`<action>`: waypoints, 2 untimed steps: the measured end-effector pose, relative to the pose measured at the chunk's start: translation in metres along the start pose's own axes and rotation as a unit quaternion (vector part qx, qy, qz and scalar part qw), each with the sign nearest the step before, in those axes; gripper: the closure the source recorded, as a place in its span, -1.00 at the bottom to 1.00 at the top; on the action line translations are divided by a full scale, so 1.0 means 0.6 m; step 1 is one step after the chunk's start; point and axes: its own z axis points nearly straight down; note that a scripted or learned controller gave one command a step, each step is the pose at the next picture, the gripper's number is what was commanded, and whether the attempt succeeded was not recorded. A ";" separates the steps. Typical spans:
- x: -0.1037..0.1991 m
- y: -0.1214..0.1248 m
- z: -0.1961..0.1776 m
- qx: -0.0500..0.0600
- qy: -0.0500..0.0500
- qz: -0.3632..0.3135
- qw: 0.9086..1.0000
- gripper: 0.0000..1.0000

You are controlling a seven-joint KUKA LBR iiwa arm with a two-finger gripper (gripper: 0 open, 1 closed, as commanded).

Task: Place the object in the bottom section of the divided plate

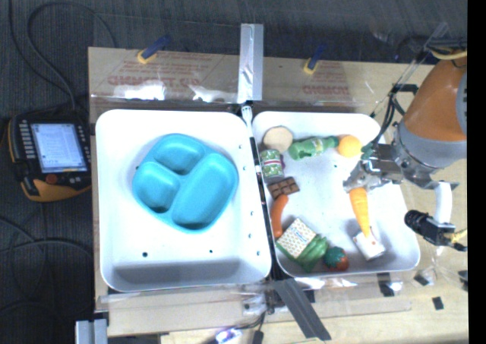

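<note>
My jaws (pixel 363 175) hang over the right bin (pixel 395 259), above the top of the carrot (pixel 361 212); I cannot tell whether they are spread or pressed together. The carrot lies in that bin, its white stub toward the near rim. Further along lie a box (pixel 295 238), a tomato (pixel 336 259), a chocolate bar (pixel 283 187), a green bottle (pixel 311 146) and an orange (pixel 348 145). Beyond, the left bin (pixel 114 259) holds the blue plate (pixel 184 181).
</note>
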 end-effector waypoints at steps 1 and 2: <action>0.026 -0.020 -0.001 0.001 0.003 0.027 1.000 1.00; 0.124 -0.049 -0.050 0.001 0.003 0.023 1.000 1.00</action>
